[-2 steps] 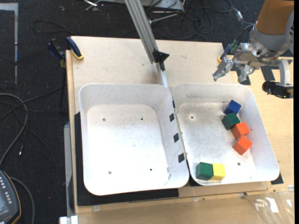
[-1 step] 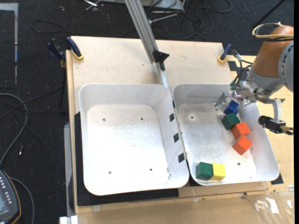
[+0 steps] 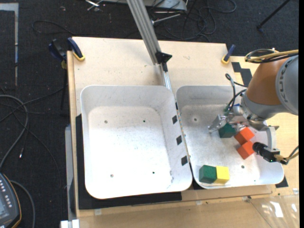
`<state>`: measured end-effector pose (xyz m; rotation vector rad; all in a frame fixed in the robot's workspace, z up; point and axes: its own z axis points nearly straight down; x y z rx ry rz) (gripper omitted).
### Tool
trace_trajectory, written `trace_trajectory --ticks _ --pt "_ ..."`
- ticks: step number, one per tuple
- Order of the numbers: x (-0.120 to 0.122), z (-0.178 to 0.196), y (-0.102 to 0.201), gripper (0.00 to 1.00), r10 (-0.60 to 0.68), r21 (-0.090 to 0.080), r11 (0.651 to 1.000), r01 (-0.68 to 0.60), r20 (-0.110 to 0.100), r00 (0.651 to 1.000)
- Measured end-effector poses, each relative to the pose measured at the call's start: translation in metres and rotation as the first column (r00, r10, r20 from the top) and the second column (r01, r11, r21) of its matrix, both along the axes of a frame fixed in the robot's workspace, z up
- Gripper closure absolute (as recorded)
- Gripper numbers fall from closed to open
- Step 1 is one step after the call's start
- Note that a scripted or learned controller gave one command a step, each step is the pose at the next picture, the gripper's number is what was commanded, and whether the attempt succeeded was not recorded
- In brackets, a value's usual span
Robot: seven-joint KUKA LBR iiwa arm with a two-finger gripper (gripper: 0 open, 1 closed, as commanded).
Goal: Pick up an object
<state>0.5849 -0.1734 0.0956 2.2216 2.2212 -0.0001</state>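
A dark green block is seen right at the fingers in the right bin, two orange blocks just beside; whether it is clamped cannot be told.

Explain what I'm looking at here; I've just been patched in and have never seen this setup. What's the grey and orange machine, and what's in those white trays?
You are looking down at a slant from one fixed camera above a wooden bench. The grey and orange machine at the right is a robot arm reaching in from that side. Its grasping end, the claw, hangs low over the right bin. A dark green block sits right at the claw, but the view is too cluttered to tell whether it is gripped. Just right of it lie two orange blocks, close together. Near the bin's front edge a green block and a yellow block touch side by side. The left bin stands beside the right one.
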Motion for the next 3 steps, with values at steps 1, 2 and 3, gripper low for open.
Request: trace_trajectory --ticks 1,2,3 --pt "0.002 0.010 -0.001 1.00 -0.001 -0.001 1.000 0.001 0.002 1.000" --pt "0.046 0.105 0.080 1.00 0.011 0.001 1.000 -0.011 0.011 1.000" --pt "0.039 0.099 0.179 1.00 0.010 0.004 1.000 -0.010 -0.001 1.000"
